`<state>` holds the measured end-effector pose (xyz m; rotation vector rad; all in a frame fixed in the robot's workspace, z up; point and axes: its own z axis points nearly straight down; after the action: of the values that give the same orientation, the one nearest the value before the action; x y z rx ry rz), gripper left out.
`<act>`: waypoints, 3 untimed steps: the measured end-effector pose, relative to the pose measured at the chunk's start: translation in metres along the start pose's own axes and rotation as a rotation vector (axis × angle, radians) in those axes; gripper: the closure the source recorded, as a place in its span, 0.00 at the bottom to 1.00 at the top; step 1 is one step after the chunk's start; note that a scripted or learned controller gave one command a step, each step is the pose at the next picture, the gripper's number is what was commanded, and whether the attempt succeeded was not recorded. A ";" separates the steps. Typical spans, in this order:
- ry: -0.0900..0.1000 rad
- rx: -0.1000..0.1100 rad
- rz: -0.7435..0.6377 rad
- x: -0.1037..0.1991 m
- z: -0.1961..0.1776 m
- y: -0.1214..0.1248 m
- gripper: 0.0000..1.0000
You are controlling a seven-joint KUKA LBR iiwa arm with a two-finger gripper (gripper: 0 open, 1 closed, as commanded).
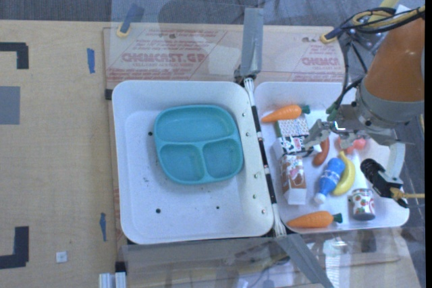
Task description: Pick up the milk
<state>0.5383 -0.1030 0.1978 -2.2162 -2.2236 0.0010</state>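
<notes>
you see the milk (293, 137), a small boxy carton with black and white cow patches, lying in the right bin (398, 218) just below a carrot (282, 113) and above a brown carton (293, 179). the gripper (331, 129) hovers beside the milk; i cannot tell how far it is open. a smooth teal plastic tray (198, 144) with three compartments lies in the left bin (135, 199).

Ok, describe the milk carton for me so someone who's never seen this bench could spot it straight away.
Look in the right bin, the one crowded with toy food. Near its left wall, just below the upper carrot, stands the milk carton, with the gripper right beside it. It is the white box with black cow-style patches, unlike the brown-printed carton below it.
</notes>
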 end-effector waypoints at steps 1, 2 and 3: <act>0.000 0.001 -0.017 0.088 0.014 -0.022 0.00; 0.000 0.001 0.010 0.051 0.014 -0.032 0.00; 0.000 -0.003 -0.022 0.008 0.101 -0.010 0.00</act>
<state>0.5283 -0.0952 0.0972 -2.1929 -2.2497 -0.0024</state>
